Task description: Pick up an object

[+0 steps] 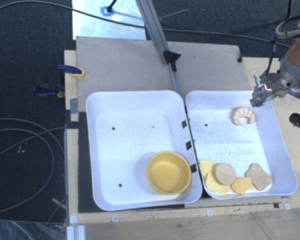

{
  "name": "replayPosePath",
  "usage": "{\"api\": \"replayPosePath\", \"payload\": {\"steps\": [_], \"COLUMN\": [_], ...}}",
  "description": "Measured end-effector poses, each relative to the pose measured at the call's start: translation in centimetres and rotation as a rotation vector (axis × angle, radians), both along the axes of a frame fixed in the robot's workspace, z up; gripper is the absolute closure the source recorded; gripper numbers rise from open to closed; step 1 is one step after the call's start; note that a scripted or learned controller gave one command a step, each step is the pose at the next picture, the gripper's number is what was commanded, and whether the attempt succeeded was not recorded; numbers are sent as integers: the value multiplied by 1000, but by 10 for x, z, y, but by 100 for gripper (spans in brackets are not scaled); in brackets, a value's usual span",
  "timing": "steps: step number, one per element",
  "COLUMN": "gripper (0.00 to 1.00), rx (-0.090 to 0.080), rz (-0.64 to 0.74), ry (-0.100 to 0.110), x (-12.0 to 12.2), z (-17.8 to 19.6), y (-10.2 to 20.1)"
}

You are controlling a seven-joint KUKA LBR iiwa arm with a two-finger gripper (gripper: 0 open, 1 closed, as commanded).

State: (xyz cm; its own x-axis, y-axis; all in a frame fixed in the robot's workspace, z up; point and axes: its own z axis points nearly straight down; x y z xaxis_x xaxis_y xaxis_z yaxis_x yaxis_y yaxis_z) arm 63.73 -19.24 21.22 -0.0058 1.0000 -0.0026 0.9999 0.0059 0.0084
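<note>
Tool (258, 96) is hovering over the right bin's (282, 149) far right corner, just beside the croissant (244, 115), likely lining up on it as the easiest, isolated pick. Can't tell its opening; nothing showing between its tips. Right bin is holding five food pieces: one croissant alone, four clustered at near edge. Left bin (115, 109) is holding one yellow bowl (168, 172).

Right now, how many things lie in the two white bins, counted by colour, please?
Yellow: 3 - round yellow plastic bowl, flat yellow disc, small ridged yellow-orange piece
Tan or beige: 3 - curved tan croissant-shaped toy, round beige disc, tan bread-slice-shaped piece
Total: 6
</note>
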Motion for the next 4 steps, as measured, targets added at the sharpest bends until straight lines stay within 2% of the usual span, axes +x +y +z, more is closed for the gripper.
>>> {"api": "replayPosePath", "payload": {"steps": [1,3,4], "gripper": [100,100,100], "rx": [0,4,4], "rz": [2,4,5], "ry": [-2,6,4], "x": [2,11,20], "z": [63,45,52], "y": [7,104,157]}}
